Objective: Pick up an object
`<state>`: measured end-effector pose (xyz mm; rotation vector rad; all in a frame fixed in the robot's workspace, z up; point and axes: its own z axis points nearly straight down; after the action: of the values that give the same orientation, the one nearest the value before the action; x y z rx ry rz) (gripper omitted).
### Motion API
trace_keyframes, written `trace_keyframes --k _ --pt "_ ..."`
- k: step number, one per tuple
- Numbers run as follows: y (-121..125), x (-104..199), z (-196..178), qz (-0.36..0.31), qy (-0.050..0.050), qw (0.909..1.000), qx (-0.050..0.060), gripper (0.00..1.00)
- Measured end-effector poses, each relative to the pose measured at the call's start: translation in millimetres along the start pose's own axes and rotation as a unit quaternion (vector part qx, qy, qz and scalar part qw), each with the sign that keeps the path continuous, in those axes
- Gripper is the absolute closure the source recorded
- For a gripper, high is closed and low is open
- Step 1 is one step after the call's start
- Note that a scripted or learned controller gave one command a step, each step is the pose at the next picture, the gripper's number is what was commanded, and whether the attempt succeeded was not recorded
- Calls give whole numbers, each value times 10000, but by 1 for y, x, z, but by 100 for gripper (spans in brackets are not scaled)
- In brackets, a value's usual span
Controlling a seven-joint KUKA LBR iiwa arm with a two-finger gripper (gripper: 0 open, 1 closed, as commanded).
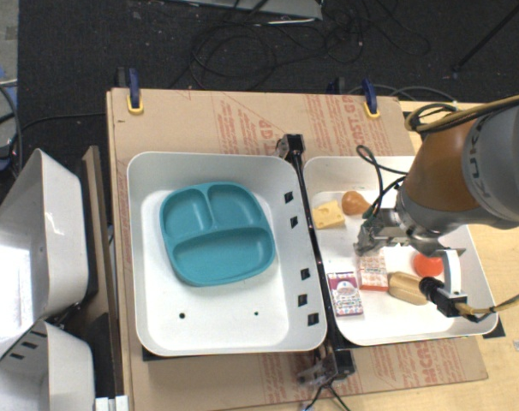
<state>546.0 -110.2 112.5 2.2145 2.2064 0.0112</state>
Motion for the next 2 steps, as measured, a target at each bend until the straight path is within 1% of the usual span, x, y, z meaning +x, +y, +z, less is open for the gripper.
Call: trace_keyframes --k 1,2 --pt "0 -5 -43 -16 25 10000 63 100" --pt "7 -4 -106 -33 22 10000 48 100"
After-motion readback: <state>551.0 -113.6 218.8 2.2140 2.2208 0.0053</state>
